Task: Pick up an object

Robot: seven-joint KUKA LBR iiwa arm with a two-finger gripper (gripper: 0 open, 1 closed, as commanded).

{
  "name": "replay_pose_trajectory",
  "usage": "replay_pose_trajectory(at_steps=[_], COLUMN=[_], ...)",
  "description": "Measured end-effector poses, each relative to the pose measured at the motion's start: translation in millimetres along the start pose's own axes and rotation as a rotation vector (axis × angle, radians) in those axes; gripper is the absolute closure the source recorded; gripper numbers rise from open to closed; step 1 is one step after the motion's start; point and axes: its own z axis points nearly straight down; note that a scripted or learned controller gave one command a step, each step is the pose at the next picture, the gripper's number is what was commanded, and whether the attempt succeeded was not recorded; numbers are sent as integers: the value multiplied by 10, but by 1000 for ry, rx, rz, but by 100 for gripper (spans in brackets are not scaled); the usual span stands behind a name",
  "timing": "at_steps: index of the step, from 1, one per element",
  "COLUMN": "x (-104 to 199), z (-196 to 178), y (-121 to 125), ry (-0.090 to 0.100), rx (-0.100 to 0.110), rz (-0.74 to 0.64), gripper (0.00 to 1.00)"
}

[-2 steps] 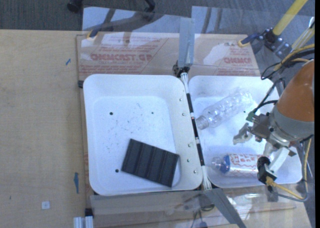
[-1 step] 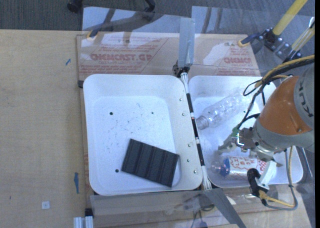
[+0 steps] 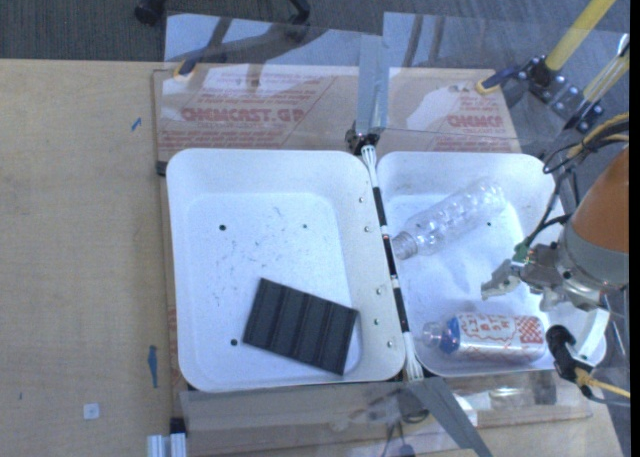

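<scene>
Arm [image 3: 605, 215]: reaches in over right bin [image 3: 440, 173] from its right edge, orange band above wrist.
Gripper [image 3: 515, 280]: hangs over right bin's right half, pale fingertip [image 3: 497, 285] pointing toward bin middle. Grip state: cannot tell, fingers too blurred/small. Nothing seen between them.
Bottle [image 3: 450, 220]: clear plastic, on its side in right bin, cap end near left wall, base toward back-right corner. Long axis runs diagonal, front-left to back-right.
Tube [image 3: 485, 335]: red/white label, blue end cap, lying along front edge of right bin. Long axis approx parallel to that edge.
Key relation: tube just in front of gripper, near; bottle behind and to left, a bit farther. Tube prob. nearer target.
Next move (judgement): drop toward front edge, close across tube's short axis. Risk: front wall crowds fingers.
Left bin [image 3: 200, 185]: dark ribbed slab [image 3: 300, 325] near front-right corner, well apart from gripper.
</scene>
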Motion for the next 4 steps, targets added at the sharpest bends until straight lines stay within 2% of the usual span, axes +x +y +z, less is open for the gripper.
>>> replay_pose_trajectory(at_steps=[1, 2, 3, 4], x=[916, 884, 97, -140], z=[236, -8, -788, -311], y=[352, 1004, 1046, 380], ry=[0, -4, 0, 1], rx=[0, 13, 1, 5], rz=[82, 261, 264, 370], gripper=[0, 0, 0, 0])
